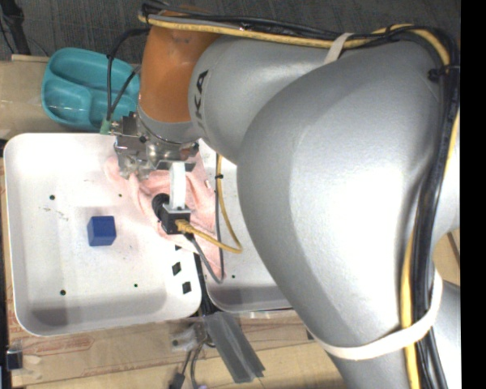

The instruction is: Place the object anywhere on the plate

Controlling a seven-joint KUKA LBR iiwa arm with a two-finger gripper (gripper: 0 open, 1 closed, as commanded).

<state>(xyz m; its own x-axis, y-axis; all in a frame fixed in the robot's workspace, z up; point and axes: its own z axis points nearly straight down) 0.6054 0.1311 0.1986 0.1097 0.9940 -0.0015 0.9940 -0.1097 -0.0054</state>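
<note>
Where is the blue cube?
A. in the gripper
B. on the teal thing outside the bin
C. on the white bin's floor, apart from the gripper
C: the cube sits on the bare floor of the bin, apart from the gripper.

Robotics lab; grey arm (332, 177) over 2 white bins (49, 258) on plywood bench (105, 348).

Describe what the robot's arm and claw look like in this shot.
The arm is a bulky, rounded grey shell with an orange band above the wrist and black lettering partly visible beside it. Yellow and black cables run along its outside, held by white straps. The claw is small, bare grey metal.
</note>
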